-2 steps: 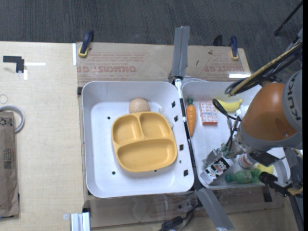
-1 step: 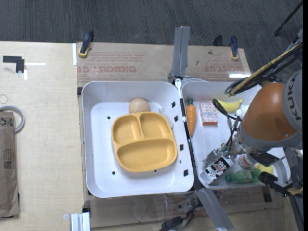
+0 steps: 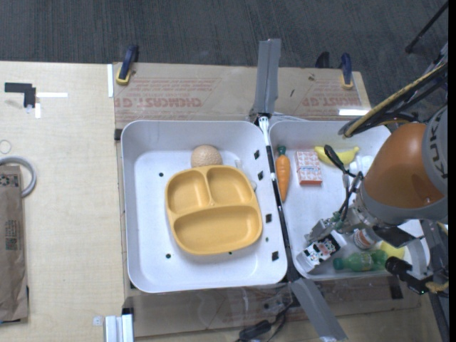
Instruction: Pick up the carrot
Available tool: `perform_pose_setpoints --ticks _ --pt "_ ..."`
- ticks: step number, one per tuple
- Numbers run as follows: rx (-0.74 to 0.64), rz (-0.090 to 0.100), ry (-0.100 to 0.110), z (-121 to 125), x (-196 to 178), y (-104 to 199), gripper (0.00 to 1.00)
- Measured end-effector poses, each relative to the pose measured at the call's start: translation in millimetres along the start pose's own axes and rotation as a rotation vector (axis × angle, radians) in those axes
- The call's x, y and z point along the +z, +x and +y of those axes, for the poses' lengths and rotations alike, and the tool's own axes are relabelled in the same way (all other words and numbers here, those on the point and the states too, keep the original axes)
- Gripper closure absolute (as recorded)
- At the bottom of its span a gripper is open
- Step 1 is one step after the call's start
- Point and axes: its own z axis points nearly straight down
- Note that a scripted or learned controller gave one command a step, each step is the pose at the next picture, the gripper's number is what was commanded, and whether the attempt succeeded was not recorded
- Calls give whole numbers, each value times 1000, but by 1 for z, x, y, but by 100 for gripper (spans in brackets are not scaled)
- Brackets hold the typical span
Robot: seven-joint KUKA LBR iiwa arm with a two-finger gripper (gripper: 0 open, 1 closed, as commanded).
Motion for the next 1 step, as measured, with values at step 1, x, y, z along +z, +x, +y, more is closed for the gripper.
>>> perform_pose_setpoints --ticks 1 --pt "108 -1 2 16 -99 56 0"
